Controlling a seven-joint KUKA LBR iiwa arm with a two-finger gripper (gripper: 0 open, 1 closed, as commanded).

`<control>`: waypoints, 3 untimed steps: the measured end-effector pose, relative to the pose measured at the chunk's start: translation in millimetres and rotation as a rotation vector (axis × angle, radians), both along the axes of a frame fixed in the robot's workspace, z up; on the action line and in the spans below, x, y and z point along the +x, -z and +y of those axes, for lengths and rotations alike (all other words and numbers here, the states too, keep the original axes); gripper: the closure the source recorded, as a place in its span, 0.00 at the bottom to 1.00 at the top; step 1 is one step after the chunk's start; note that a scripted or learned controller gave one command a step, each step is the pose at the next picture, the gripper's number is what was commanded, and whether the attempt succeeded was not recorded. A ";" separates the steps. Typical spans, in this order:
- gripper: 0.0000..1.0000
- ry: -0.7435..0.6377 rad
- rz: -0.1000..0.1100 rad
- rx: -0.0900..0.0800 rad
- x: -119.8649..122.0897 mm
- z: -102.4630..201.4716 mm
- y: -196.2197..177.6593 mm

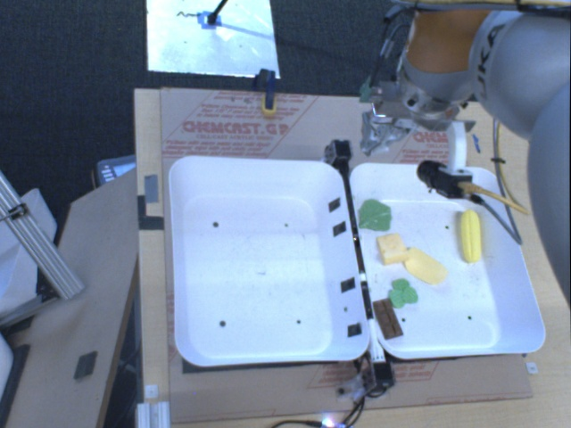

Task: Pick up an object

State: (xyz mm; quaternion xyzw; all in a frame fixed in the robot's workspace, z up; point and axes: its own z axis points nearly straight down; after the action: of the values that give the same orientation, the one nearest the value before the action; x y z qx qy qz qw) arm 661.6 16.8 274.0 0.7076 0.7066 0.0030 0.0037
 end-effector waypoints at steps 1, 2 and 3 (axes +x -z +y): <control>1.00 -0.011 0.009 0.002 7.0 70.8 36.5; 1.00 -0.015 0.012 0.004 -47.9 191.3 54.6; 1.00 -0.001 0.004 0.003 -65.4 160.5 -19.9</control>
State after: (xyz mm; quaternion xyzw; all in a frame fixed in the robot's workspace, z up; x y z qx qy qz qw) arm 596.3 177.4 293.9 0.7072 0.7070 0.0027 0.0014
